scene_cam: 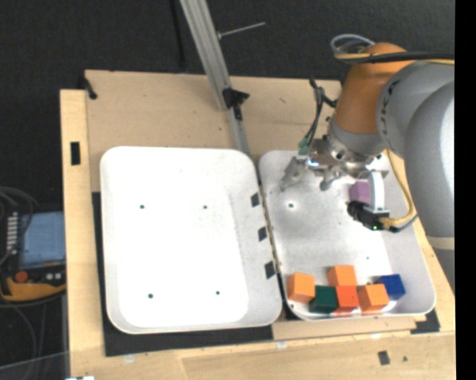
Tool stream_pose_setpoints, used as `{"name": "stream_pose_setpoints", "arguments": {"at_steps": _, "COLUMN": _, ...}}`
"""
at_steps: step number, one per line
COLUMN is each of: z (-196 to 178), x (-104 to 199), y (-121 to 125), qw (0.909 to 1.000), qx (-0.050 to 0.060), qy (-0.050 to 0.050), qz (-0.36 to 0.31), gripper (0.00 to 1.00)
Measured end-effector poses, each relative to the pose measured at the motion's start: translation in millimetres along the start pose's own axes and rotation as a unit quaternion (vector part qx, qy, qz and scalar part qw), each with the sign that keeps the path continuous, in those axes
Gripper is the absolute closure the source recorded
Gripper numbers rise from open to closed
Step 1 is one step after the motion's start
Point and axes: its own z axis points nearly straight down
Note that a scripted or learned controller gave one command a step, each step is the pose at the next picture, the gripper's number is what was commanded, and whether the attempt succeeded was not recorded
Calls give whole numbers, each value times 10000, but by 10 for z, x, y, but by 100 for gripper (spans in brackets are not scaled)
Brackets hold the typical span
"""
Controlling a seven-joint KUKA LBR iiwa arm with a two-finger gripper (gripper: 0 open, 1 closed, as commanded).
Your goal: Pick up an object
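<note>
Several small blocks lie clustered along the near edge of the right bin [317, 228]: an orange block [302, 286] at the left, a green block [325, 298], more orange blocks [345, 285] in the middle, and a blue block [392, 286] at the right. My gripper [307, 182] hangs over the far part of the right bin, well away from the blocks. Its two fingers [289, 178] are spread apart, open, with nothing between them.
The left bin [182, 236] lies beside the right one, and dark clips [263, 232] sit along their shared rim. A slanted metal post [214, 62] rises behind the bins. The grey arm and orange band [360, 93] cover the far right corner.
</note>
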Motion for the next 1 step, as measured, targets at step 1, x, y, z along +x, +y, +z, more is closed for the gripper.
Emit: {"name": "stream_pose_setpoints", "arguments": {"at_steps": 1, "z": 416, "x": -15, "y": -1, "qw": 10000, "qx": -7, "qy": -2, "qz": 7, "gripper": 0}}
